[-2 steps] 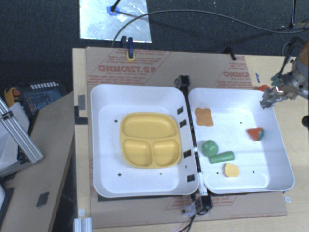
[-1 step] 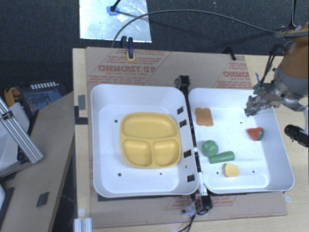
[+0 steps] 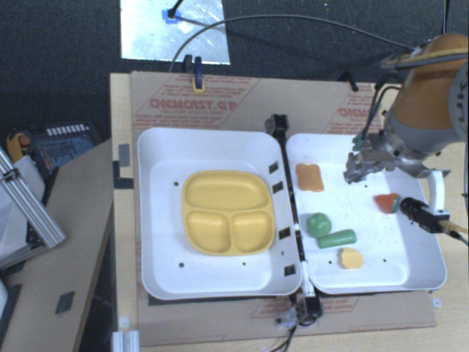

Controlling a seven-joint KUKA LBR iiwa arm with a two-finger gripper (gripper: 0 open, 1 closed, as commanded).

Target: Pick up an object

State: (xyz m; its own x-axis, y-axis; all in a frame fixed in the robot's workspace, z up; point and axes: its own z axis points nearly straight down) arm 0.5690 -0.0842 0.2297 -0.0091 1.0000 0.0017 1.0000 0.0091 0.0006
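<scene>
1. The hand [image 3: 357, 169] hangs over the upper part of the right bin [image 3: 418, 270], at about 1 o'clock from the bin's middle. I cannot tell whether it is apart or together, since the view of it is small and dark.
2. Nothing shows gripped in the hand. The orange block [image 3: 309, 177] lies just at its 9 o'clock, apart from it.
3. The red piece [image 3: 387, 202] sits at 4 o'clock from the hand, near the right bin's right wall, with a black part of the arm just beside it.
4. The green ball [image 3: 317, 224] and the green cylinder [image 3: 335, 237] touch, lying at 7 o'clock from the hand, close to the divider between the bins.
5. The yellow piece [image 3: 351, 258] rests at 6 o'clock, near the right bin's lower edge.
6. Bare white floor lies open in the right bin's middle, between the orange block, the red piece and the green pair.
7. The left bin [image 3: 157, 196] holds a yellow divided tray [image 3: 227, 211] at its centre, with a white margin all round.
8. Both bins sit on a cardboard sheet [image 3: 212, 101] on the desk; beyond it at 12 o'clock a shiny plate [image 3: 146, 28] lies on dark carpet.
</scene>
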